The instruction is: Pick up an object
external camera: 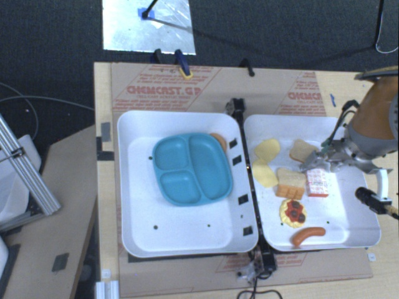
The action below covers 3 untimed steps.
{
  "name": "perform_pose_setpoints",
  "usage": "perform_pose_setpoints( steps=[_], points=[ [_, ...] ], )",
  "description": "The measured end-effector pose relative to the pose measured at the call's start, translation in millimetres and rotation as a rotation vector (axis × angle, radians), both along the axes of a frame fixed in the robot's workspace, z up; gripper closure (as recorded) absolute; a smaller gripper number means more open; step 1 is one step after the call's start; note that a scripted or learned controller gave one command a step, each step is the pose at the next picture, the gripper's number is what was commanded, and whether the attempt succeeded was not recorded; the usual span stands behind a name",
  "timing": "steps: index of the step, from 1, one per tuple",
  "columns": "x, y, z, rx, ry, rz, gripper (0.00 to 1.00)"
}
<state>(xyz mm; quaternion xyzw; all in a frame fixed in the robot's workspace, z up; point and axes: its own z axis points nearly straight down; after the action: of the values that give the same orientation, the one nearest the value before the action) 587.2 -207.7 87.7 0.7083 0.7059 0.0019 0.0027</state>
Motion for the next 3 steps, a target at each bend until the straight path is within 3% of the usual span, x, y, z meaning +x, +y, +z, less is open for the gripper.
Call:
perform_pose_setpoints(
  steps=[1,2,3],
  points=[
    [84.6,24.0,-1.3,-0.001,-0.003,0.012,0.0],
    [-31.9,15.3,-3.8,0.003,0.014,0.0,0.0],
    [-25.9,16.9,7.8,0.0,0.002,0.005,1.0]
  ],
)
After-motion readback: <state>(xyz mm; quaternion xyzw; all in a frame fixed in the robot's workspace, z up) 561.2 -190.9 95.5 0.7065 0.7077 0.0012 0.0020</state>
